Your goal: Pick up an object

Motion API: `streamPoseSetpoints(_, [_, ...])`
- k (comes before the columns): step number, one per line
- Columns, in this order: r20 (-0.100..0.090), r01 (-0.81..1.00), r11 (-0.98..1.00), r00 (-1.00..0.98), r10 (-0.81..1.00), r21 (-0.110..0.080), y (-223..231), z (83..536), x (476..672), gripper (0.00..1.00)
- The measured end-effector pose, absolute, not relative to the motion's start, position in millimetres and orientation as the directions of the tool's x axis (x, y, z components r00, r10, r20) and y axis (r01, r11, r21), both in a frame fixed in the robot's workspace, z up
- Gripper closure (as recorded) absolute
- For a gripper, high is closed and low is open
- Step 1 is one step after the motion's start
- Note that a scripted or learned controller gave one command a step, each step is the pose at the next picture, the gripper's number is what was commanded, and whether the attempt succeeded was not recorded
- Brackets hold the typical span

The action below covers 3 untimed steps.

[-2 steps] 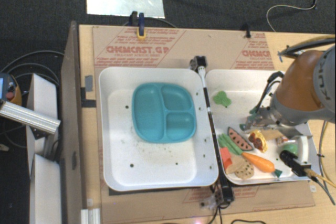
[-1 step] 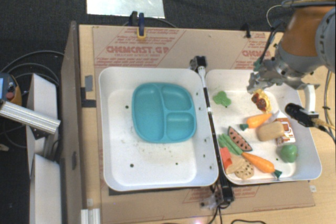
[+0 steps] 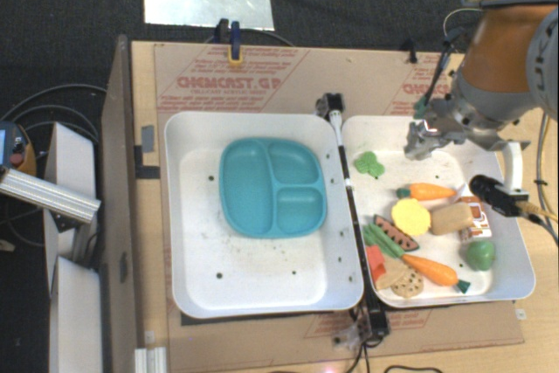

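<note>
Several toy foods (image 3: 425,227) lie below the end effector (image 3: 423,141).

**Red lettering on the cardboard**

The cardboard sheet (image 3: 288,70) under the two bins carries red print reading "CHEMCAST GP" near its far left corner. A second red print near the far right corner is partly hidden and unreadable.

Blue divided tray (image 3: 272,188) in left bin (image 3: 196,275); cardboard (image 3: 262,74) beneath.
</note>
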State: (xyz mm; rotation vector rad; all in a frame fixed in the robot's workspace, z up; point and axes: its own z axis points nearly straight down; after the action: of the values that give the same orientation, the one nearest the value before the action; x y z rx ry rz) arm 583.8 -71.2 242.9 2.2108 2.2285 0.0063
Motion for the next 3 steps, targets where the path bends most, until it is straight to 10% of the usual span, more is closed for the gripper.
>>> streamPoseSetpoints(1, [0.0,1.0,0.004,-0.004,1.0,0.003,-74,241,584.0,0.0])
streamPoseSetpoints(2, [0.0,1.0,-0.002,0.002,1.0,-0.005,-91,77,530.5,0.0])
streamPoseSetpoints(3, [0.0,1.0,0.002,-0.002,1.0,0.004,-89,95,534.6,1.0])
